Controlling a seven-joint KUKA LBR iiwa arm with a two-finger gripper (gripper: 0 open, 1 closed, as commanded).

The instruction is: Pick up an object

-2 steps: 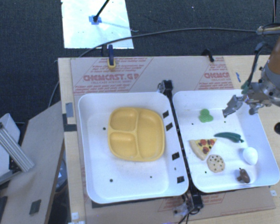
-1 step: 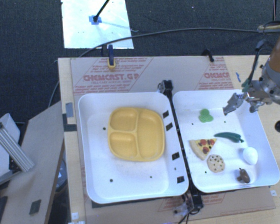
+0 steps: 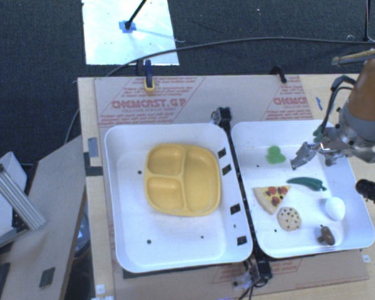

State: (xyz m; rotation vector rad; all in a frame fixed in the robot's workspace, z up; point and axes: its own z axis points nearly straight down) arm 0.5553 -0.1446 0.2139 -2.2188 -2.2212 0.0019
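Grey-metal gripper (image 3: 302, 157) is hovering over the right bin (image 3: 367, 231) near its back edge, beside the green toy (image 3: 275, 154); whether anything is between its tips cannot be told. Pizza slice (image 3: 271, 197), cookie (image 3: 289, 218) and egg (image 3: 335, 208) are lying unlifted toward the front edge; the pick is not yet done.

Left bin (image 3: 124, 200): yellow plate (image 3: 181, 179) mid-floor, margins free.

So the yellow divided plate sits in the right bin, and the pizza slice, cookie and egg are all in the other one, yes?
Not quite. The camera view shows the yellow divided plate in the left bin, not the right. The pizza slice, cookie and egg are indeed together in the other bin, the right one.
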